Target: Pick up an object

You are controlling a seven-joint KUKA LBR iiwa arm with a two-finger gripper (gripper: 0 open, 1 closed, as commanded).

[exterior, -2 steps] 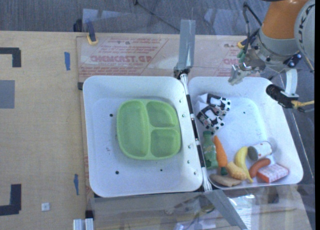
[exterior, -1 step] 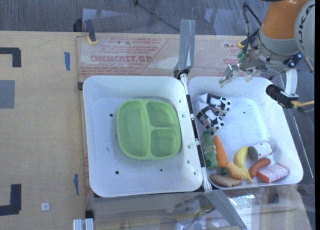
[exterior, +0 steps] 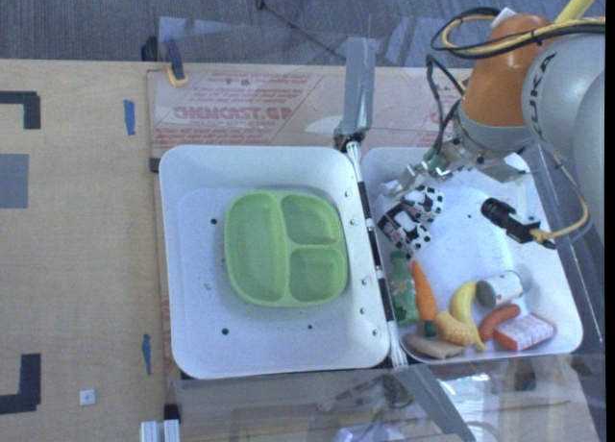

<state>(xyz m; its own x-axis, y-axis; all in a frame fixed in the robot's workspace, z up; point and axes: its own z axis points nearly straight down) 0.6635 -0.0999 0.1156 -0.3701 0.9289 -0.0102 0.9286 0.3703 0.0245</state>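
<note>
Carrot (exterior: pixel 425 288) lies just below the hand (exterior: pixel 411 211) in right bin (exterior: pixel 567 277).

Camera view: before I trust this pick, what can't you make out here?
- Gripper: small and blurred against the right bin; whether it grips anything is unclear.
- Green item beside the carrot: too blurred to identify.
- Tan item at the bin's near edge: partly covered by the banana.
</note>
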